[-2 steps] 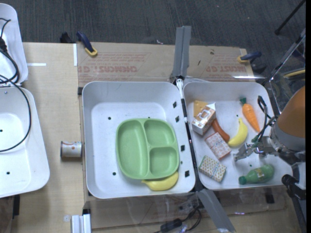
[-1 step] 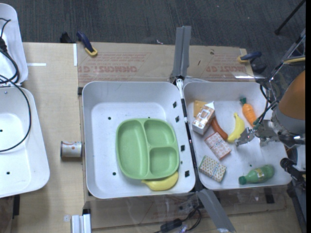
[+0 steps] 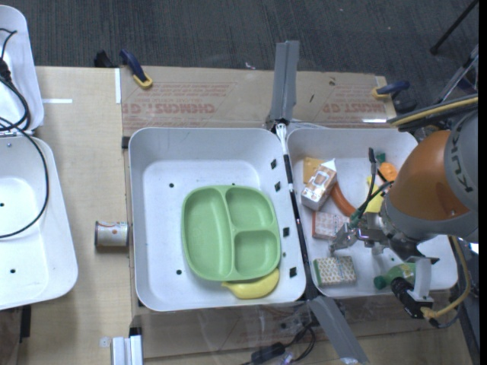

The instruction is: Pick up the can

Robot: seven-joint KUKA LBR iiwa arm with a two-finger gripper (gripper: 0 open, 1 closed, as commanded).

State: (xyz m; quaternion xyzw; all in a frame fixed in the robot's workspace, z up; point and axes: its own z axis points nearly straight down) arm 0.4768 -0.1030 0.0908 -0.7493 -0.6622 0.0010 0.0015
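- My arm [image 3: 434, 181] hangs over the right bin [image 3: 346, 139], in the right half of the frame, orange band uppermost.
- My gripper [image 3: 356, 234] sits low in that bin, just above a small patterned pad [image 3: 335, 270] and beside a speckled pink block [image 3: 329, 223].
- How wide my tool stands, I cannot tell; the metal parts blur together, and I see nothing held in it.
- The can [image 3: 112, 234] lies on its side on the bare bench, at the left of the frame, just outside the left bin's [image 3: 152, 158] wall, well apart from me.
- So, as I judge it, I am at the reach step, and in the wrong place for it.
- The next move calls for lifting clear of the right bin, crossing the left bin with its green divided plate [image 3: 232, 232] and banana [image 3: 251, 286], then dropping beside the outer wall.
- The can's closeness to that wall may crowd one side of my grip.
- My wrist hides much of the right bin's lower corner; a green thing [image 3: 386, 279] there is hard to name.
- The can's label is too small to read.
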